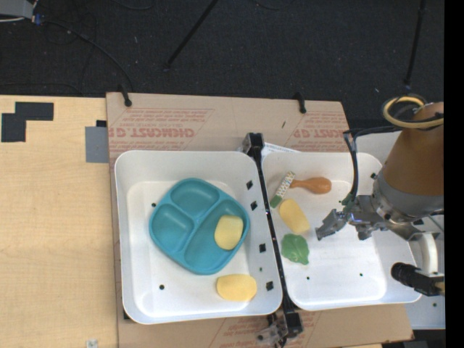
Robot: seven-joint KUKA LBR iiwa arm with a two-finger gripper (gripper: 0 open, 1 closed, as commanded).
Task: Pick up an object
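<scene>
My gripper (328, 225) hangs over the middle of the right bin (341, 296), reaching in from the right. Its fingers stand open with nothing between them. Just left of it lies a yellow oval piece (293, 215), and below that a green leafy piece (295, 249). A brush with an orange handle (310, 185) lies at the back of this bin. In the left bin (138, 288) a teal divided plate (190, 225) carries a yellow piece (229, 232). Another yellow piece (236, 287) lies near that bin's front wall.
A black divider (266, 230) runs between the two bins. The arm's grey body and orange band (417, 165) hang over the right bin's right side. Cardboard (217, 125) lies behind the bins, and a wooden bench top (51, 230) extends to the left.
</scene>
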